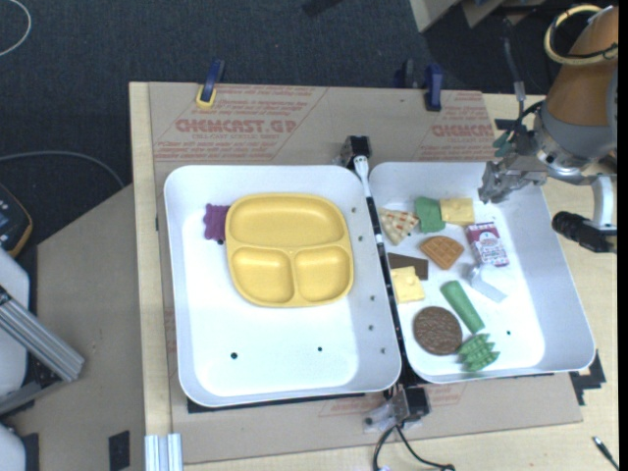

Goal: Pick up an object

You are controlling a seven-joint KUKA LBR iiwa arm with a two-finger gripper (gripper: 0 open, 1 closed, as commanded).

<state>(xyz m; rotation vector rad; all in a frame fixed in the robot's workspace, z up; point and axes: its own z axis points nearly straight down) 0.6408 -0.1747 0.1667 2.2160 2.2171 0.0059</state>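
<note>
My gripper (497,186) hangs over the far right corner of the right bin (559,346), just above and to the right of a pale yellow cheese square (457,210). Nothing shows between its fingers. Below it lie several toy foods: a green block (429,213), a waffle piece (398,225), an orange cookie (443,251), a pink-and-white carton (487,243), a brown chocolate piece (407,264), a yellow square (407,285), a green cucumber (461,305), a brown round patty (437,329) and a green leafy piece (478,352).
The left bin (196,332) holds a yellow divided tray (289,246) with a purple object (214,221) at its left side. Clamps (207,84) sit on the cardboard's far edge. The arm's orange band (584,86) rises at the far right.
</note>
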